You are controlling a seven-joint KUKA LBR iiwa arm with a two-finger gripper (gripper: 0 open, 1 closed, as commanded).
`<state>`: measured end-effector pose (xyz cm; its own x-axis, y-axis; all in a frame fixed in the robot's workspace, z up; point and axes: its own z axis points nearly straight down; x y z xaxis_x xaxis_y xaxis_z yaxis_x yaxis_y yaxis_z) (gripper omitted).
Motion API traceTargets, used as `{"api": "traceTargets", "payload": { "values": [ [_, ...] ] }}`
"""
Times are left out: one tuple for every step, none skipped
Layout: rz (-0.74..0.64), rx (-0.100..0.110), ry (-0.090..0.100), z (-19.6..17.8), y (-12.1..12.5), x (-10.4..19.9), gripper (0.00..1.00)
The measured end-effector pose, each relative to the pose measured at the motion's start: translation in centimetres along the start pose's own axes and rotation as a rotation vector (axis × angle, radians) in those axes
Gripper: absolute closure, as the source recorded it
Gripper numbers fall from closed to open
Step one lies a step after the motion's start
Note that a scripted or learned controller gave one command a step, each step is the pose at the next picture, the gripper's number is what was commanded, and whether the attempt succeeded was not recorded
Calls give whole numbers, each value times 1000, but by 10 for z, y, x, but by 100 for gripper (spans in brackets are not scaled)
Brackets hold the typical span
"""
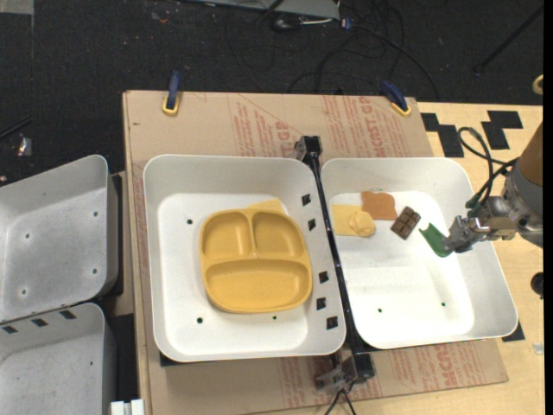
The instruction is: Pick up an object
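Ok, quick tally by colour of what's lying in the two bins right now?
Yellow: 2, the divided tray in the left bin and a small piece in the right bin
Orange-brown: 1
Dark brown: 1
Green: 1, next to the gripper
Total: 5

This is a robotics lab or test room, not a home. The table [216, 115] is a bare sheet of printed board held by clamps [172, 95], with two white bins [164, 232] set side by side and black markers stuck along the divider [327, 232]. Loose cables [380, 50] trail over a dark speckled floor [69, 59], and spare white trays [52, 223] sit at the left.
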<state>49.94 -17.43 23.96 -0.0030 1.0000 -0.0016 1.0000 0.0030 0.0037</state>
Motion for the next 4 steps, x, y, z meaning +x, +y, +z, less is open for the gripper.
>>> {"api": "traceTargets", "payload": {
  "values": [
    [-4, 3, 2, 6, 12, 44, 100],
    [-5, 2, 3, -3, 24, 96, 100],
    [-6, 3, 3, -2, 37, 159, 100],
    [-4, 6, 2, 6, 35, 209, 100]
  ]
}}
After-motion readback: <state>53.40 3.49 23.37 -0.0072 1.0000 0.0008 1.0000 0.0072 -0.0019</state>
